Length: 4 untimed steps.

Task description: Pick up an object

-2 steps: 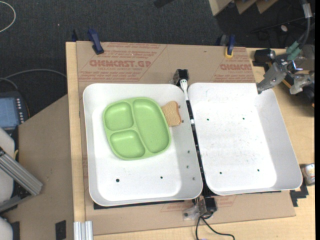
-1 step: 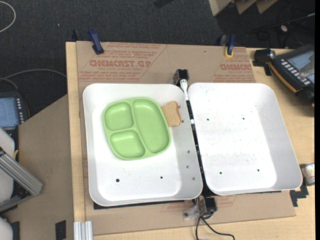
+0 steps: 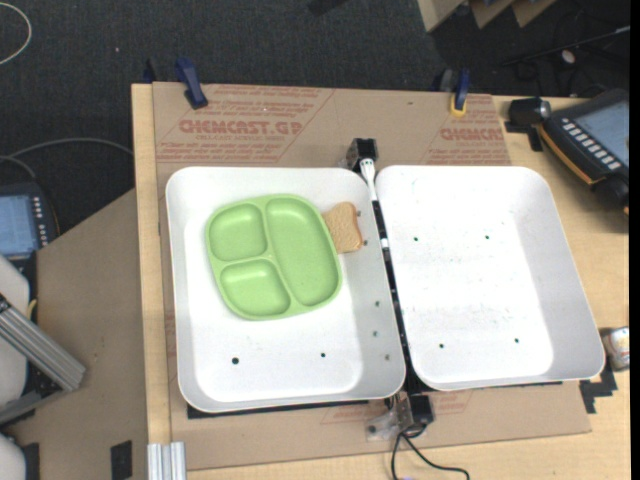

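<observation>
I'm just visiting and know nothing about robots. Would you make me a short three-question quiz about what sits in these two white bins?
1. True or false: the green divided plate lies in the left bin.
2. How many compartments does the plate have: A) two, B) three, C) four?
3. Fill in: the tan toast-like piece lies by the plate's upper ____ edge.

Key:
1. True. The right bin shows just small dark dots on its floor.
2. B, three.
3. Right; whether it overlaps the rim is hard to tell.
</observation>
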Each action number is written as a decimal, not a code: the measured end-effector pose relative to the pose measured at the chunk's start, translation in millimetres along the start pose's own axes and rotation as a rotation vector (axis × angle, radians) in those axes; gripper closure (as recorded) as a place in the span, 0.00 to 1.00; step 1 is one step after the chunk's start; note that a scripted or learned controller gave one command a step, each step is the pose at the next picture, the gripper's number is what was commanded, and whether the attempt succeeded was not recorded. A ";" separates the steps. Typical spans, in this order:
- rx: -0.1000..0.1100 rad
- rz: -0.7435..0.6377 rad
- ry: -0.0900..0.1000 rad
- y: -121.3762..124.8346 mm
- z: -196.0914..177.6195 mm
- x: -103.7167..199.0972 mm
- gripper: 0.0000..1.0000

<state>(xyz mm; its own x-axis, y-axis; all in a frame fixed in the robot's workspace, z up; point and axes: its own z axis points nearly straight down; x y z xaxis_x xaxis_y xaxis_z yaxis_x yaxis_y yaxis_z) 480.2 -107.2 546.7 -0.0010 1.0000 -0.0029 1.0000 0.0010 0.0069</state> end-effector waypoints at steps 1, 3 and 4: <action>0.019 -0.004 0.005 -1.9 101.0 52.7 1.00; 0.001 -0.008 0.006 -1.6 145.3 218.5 1.00; 0.007 0.005 0.002 -1.5 145.6 180.2 1.00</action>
<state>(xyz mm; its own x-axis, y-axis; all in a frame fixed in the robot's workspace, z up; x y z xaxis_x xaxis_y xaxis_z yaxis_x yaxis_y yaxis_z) 479.5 72.6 400.6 0.0043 1.0000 -0.0007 1.0000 -0.0043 0.0003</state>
